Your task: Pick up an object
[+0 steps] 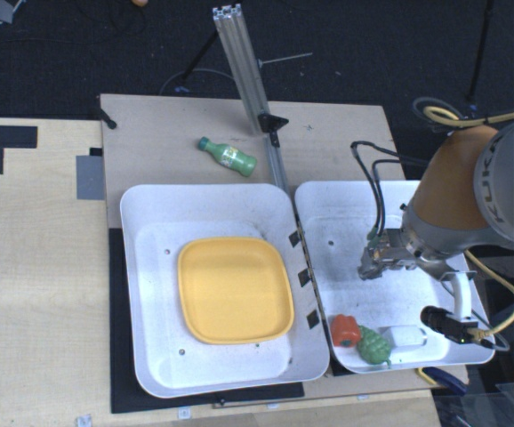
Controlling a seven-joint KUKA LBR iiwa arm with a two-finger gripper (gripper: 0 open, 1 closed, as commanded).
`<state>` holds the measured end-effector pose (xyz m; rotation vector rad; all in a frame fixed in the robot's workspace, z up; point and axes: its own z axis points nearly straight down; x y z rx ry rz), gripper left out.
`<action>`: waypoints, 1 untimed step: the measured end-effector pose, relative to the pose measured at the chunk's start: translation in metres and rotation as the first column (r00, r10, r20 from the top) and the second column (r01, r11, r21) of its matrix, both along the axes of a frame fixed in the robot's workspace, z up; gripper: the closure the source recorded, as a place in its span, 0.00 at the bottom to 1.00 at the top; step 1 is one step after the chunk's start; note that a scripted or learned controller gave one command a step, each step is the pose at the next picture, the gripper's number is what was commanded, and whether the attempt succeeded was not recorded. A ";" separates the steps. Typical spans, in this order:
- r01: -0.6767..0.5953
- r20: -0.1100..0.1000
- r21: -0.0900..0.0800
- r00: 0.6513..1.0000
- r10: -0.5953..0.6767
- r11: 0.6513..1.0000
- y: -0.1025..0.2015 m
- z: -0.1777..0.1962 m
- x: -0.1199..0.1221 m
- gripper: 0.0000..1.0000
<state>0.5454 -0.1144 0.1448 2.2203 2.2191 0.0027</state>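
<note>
Your arm [470,185] enters from the right, its orange band and grey body covering the right bin's [346,207] far right corner. The pincer [378,263] hangs low over the middle of that bin, small and dark against the white floor; you cannot tell whether it is spread or pressed together, and nothing is visibly between its tips.

The pickable things lie toward the right bin's near edge, apart from the pincer: a glossy red object [345,330] near the near left corner, a bumpy green object [374,346] just beside it, and a pale white object [406,335] that barely stands out from the bin floor.

The left bin [146,238] holds a smooth yellow plate [235,289], square with rounded corners. A green bottle [228,156] lies on its side on the worktop [150,136] beyond the left bin's far edge, beside a slanted metal rail [246,60].
</note>
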 end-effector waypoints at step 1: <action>0.000 0.001 0.000 1.000 0.000 1.000 0.000 0.059 0.008 1.00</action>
